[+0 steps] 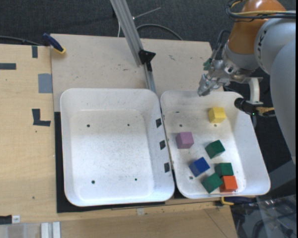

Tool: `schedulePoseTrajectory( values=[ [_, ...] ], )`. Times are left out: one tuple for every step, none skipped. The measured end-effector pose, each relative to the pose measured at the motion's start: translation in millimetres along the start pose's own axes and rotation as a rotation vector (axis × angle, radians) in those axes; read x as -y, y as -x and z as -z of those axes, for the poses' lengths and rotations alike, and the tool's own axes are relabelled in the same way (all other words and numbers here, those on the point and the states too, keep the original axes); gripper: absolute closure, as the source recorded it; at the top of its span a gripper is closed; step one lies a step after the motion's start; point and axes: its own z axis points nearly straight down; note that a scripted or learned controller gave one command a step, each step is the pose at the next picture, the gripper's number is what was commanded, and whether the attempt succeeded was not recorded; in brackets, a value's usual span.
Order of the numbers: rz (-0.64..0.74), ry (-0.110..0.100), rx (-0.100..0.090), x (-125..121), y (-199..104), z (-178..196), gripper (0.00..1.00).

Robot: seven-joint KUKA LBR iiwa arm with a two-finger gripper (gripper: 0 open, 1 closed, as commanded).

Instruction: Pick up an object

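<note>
The wooden bench carries two shallow white bins side by side. The left bin is the wider one. The right bin holds all the blocks. The grey arm, with its orange band at the top, reaches in from the right, and its claw hangs over the far rim of the right bin, apart from every block; whether it is open or closed I cannot tell, and nothing is seen in it.

A yellow block lies nearest the claw, by the far right side of the bin. A purple block sits toward the middle left. A green block lies right of it, a blue block below. At the near right corner, two more green blocks and an orange block crowd together, touching.
</note>
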Motion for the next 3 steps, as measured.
schedulePoseTrajectory(
  values=[
    [0.000,0.002,0.000,-2,-4,60,1.00],
    [-0.001,-0.005,0.000,-3,-5,60,1.00],
    [0.003,-0.006,-0.002,16,-59,63,1.00]
  ],
)
